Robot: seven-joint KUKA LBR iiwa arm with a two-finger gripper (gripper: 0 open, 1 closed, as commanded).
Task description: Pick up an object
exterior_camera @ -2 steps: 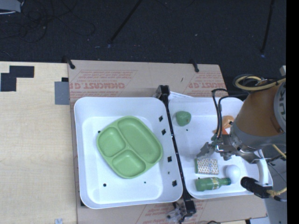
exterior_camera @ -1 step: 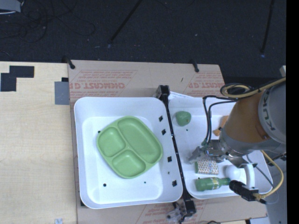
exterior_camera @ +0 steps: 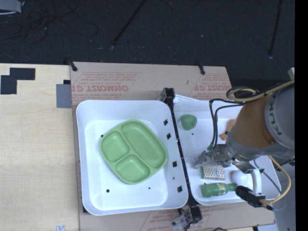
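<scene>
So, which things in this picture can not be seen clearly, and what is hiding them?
- Camera view: the gripper is small and dark against the grey arm, so open or shut cannot be told.
- Small checkered patterned object: too blurred to identify.
- Green plastic bottle: its right end is covered by a white object.
- Right shallow white bin: the arm hides its right part.

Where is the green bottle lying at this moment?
The green bottle lies on its side near the front edge of the right bin, just below a small patterned packet and beneath the arm's gripper.
</scene>
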